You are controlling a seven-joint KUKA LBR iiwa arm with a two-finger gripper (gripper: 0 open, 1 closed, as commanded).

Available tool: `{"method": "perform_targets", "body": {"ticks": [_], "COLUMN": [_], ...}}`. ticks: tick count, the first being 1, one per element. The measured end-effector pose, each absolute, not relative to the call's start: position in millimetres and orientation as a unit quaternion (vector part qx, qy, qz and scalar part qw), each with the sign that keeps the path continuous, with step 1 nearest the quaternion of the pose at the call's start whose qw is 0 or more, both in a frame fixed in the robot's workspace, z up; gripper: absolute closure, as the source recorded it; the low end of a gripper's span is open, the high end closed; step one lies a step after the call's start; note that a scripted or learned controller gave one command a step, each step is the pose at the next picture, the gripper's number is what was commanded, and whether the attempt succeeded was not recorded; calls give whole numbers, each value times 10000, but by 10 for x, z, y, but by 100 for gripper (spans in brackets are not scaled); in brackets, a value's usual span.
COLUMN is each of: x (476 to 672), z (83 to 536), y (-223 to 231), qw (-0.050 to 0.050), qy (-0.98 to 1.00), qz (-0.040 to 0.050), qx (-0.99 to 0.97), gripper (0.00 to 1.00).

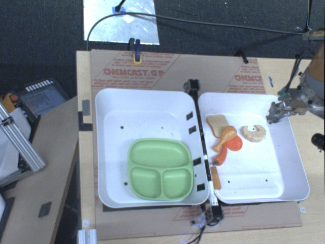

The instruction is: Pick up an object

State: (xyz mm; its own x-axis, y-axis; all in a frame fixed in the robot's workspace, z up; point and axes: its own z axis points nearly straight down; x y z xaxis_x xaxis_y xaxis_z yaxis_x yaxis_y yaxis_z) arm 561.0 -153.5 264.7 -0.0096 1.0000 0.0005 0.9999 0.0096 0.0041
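Observation:
The right bin holds a tan bread-shaped piece, an orange drumstick-like toy, a red-orange round piece with a small red bit below it, and a pale shrimp-like toy. A thin orange stick lies by the bin's left wall. My gripper hovers at the right bin's upper right edge, to the right of the shrimp toy and apart from it. Nothing shows between its fingers.
The left bin carries a green divided plate in its lower half. A black divider strip runs between the bins. Cables cross the dark floor behind the bench, and a grey device sits at the left.

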Motion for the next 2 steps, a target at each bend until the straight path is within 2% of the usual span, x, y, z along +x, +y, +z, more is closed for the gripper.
{"method": "perform_targets", "body": {"ticks": [2], "x": [5709], "z": [2671], "y": [-511], "qw": [5], "qy": [7103], "qz": [14], "qx": [7039], "gripper": [100]}}
